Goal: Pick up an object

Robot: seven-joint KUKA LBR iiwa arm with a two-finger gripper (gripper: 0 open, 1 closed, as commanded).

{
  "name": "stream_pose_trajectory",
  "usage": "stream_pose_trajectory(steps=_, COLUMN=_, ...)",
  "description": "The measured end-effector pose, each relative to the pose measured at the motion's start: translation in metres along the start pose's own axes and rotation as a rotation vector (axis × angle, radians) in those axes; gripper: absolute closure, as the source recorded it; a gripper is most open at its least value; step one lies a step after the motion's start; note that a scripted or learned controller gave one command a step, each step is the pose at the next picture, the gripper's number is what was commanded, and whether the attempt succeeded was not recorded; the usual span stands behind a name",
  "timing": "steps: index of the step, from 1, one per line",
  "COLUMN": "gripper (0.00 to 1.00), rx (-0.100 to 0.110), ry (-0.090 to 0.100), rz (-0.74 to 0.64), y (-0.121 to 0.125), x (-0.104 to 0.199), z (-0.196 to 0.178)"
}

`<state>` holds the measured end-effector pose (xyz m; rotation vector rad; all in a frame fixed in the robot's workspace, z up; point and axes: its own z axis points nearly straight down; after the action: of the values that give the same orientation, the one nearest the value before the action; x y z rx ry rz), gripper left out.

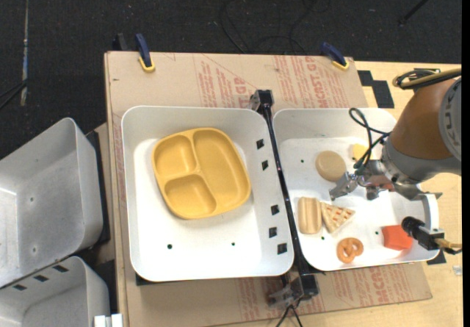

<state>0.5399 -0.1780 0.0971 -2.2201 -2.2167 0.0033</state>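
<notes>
A bench seen from above at a slant, with two shallow white bins side by side on a cardboard sheet. The left bin (139,245) holds a yellow divided plate (200,171) with three sections, lying flat towards its upper half. The right bin (308,123) holds several toy foods. A round tan bun-like piece (330,165) sits near the middle. Below it and to the left lies a pale hot-dog-shaped piece (308,214), touching or just beside a wedge that looks like a pizza slice (338,217). A small orange pretzel (349,249) lies near the bin's lower edge, and an orange-red block (397,238) sits to its right. A small yellow item (359,151) shows near the arm, partly hidden. The grey and orange arm reaches in from the right, its bulk covering the bin's right side. The gripper (354,184) hovers low between the bun and the pizza wedge, just right of the bun; whether its jaws are open or closed cannot be told, and nothing is seen between them
</notes>
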Motion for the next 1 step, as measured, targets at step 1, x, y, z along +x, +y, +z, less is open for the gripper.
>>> stream_pose_trajectory(steps=1, gripper=1.00, rx=-0.006, ry=-0.002, rz=0.000, y=0.0016, x=-0.0005, z=-0.0134)
